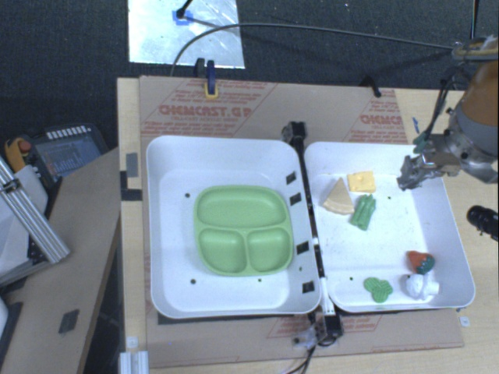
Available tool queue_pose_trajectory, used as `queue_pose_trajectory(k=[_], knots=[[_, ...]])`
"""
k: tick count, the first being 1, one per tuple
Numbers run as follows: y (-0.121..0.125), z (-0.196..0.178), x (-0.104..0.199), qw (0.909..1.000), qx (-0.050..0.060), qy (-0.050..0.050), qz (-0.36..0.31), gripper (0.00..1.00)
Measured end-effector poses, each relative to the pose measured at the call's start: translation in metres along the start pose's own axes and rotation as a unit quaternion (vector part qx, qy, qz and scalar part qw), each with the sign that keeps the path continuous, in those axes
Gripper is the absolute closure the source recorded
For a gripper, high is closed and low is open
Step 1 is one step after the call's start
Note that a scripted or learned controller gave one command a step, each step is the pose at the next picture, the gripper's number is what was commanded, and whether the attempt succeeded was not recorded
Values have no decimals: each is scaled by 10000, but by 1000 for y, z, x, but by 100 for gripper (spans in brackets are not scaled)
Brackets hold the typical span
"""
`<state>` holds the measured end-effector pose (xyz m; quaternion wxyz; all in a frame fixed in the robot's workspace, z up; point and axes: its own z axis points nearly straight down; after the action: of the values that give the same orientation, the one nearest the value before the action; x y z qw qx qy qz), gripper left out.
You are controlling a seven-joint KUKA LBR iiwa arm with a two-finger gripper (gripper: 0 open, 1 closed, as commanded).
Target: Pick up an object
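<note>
Still at the approach step: pincer point(411, 174) poised near the far right edge of the right bin point(448, 209), nothing visibly gripped, though too blurred to tell whether spread or clenched. Nearest candidates grouped toward the bin's far left corner: yellow block point(361, 181), pale wedge point(338, 198), green piece point(362, 212). Next, probably: sidle left over one, then descend.

Robotics lab. Bench point(257, 100) lined with printed cardboard, two white bins point(226, 158) clipped together; cables point(327, 31) trail over dark carpet. Teach pendant point(66, 153) and aluminium rail point(31, 216) at the left.
</note>
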<state>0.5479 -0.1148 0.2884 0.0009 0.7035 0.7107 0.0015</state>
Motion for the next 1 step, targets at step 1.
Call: queue_pose_trajectory(k=[1], knots=[[3, 2, 46, 10000, 3, -1, 4, 100]])
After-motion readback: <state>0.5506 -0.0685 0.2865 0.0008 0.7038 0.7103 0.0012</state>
